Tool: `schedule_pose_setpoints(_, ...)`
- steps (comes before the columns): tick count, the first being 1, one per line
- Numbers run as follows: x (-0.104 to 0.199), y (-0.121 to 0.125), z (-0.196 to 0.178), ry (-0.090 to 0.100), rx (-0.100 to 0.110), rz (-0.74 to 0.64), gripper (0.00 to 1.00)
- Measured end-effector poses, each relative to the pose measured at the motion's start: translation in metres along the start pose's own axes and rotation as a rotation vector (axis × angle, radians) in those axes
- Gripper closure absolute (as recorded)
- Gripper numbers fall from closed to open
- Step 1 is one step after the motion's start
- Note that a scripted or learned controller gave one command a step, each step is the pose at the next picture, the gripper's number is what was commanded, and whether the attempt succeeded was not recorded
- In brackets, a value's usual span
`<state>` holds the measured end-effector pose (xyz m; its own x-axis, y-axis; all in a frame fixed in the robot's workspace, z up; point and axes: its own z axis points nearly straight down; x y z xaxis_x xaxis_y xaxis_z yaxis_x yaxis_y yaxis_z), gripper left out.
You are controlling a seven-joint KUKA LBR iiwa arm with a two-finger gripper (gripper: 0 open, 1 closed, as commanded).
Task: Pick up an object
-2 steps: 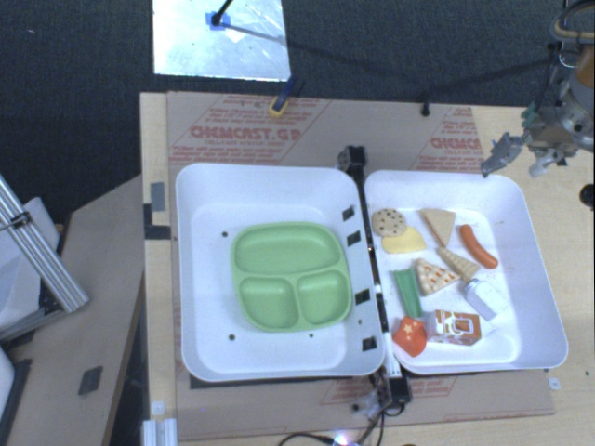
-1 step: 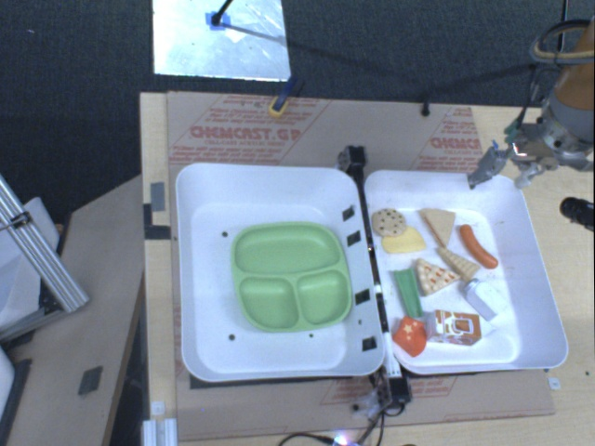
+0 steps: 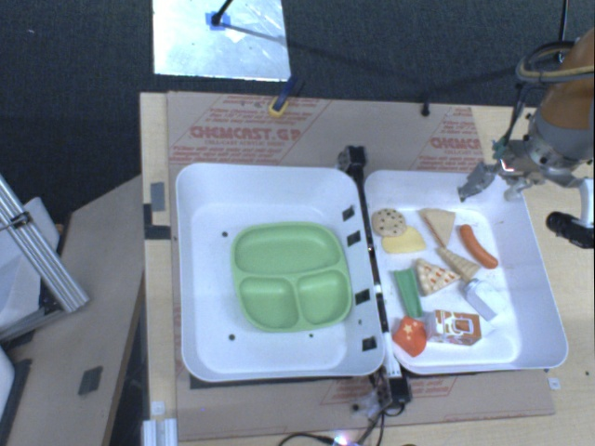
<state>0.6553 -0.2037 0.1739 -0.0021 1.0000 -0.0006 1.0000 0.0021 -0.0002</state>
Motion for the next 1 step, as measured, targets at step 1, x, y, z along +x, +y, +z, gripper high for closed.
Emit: schedule_pose_setpoints(1, -0.0002, 0.0012, 0.0412, 0.000, 0.000, -0.001, 0.00)
